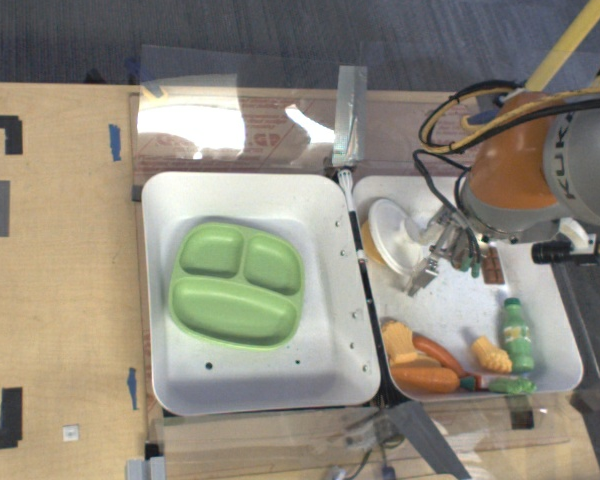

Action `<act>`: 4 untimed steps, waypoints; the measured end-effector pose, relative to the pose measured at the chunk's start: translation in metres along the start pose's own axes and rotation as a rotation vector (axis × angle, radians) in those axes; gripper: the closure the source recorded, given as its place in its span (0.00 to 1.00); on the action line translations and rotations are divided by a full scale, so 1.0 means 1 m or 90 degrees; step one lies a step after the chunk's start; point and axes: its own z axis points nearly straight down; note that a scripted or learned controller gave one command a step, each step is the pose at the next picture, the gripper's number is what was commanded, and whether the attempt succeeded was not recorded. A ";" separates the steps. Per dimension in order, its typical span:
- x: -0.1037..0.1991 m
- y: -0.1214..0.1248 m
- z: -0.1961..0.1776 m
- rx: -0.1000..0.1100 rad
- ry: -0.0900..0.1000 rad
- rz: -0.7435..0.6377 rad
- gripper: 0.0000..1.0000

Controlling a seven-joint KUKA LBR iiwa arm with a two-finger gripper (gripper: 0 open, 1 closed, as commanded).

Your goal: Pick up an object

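The white plate (385,236) lies just left of the gripper (427,266); its state is unclear.

Grey arm (580,168), orange band, black-yellow cables, seemingly metallic gripper (425,268).

Two white bins (325,203); one green divided plate (240,284); one green bottle (516,336); one white dish (390,236).

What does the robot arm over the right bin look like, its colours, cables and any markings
The arm is grey with a bulbous orange band above the wrist. Black and yellow cables loop beside it. Part of dark lettering shows on the grey shell. The small metallic two-finger gripper has coloured wires at its base.
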 end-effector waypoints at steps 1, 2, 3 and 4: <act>-0.018 -0.011 -0.067 0.003 0.009 -0.113 0.00; 0.011 -0.023 0.002 0.001 0.005 -0.316 0.00; 0.069 -0.025 -0.001 -0.001 -0.002 -0.126 0.00; -0.031 0.014 -0.001 0.007 0.013 0.012 0.00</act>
